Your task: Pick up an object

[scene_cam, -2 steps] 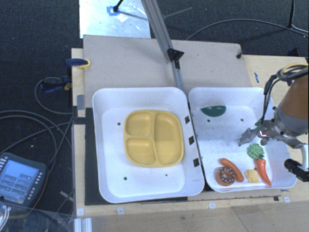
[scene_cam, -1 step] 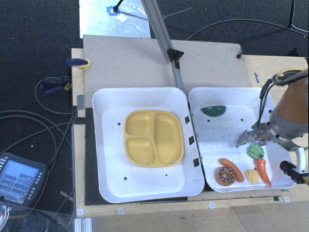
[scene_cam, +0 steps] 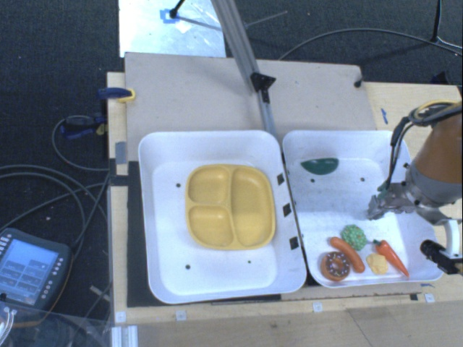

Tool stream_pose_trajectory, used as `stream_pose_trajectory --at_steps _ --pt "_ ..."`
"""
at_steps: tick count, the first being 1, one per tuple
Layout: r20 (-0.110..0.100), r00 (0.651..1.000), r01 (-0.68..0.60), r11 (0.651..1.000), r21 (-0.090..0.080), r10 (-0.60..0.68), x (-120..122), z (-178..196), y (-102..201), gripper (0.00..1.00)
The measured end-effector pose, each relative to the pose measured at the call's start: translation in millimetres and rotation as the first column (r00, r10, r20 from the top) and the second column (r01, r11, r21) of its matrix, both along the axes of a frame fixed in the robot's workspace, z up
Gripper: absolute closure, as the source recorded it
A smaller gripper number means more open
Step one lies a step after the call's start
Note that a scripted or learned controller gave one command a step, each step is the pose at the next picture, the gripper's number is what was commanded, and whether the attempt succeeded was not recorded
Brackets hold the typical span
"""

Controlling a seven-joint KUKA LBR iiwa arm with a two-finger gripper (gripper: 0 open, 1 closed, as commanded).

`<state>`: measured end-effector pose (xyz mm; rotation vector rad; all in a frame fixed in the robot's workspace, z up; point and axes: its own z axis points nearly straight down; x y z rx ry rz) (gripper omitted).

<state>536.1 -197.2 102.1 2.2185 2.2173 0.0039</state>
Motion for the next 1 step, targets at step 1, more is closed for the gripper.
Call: stream_pose_trajectory --at_steps 1 --pt "0.001 1.000 -0.006 1.000 0.000 0.006 1.3 45.5 6.1 1.00"
